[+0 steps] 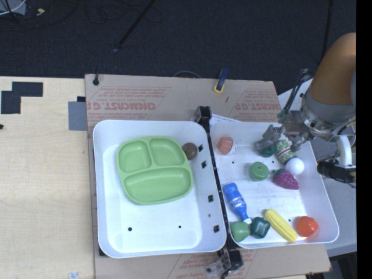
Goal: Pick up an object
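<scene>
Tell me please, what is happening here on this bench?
A grey arm with an orange band reaches in from the right, and its gripper is low over the far part of the right bin, among small toy foods, next to a white ball and a purple grape bunch. Nothing is clearly lifted. The left bin holds a green divided plate.
</scene>
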{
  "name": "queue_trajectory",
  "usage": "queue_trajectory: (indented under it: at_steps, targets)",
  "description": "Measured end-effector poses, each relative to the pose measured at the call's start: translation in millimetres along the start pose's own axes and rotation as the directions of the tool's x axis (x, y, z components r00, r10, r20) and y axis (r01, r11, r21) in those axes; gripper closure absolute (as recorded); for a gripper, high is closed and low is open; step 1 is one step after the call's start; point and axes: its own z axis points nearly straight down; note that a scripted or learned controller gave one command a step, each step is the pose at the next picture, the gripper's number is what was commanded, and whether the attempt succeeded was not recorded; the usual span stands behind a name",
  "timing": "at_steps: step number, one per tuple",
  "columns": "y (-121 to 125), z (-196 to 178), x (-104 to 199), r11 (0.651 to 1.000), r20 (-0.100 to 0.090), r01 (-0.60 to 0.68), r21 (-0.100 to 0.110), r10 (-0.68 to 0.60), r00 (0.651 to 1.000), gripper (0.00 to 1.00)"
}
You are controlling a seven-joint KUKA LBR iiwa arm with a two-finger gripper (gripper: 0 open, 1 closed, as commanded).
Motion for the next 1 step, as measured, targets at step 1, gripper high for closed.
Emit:
queue_trajectory:
  at_steps: [1]
  targets:
    - [2.4, -6.9, -0.2, 1.0, 0.002, 0.002, -0.012, -0.002, 1.0, 0.0]
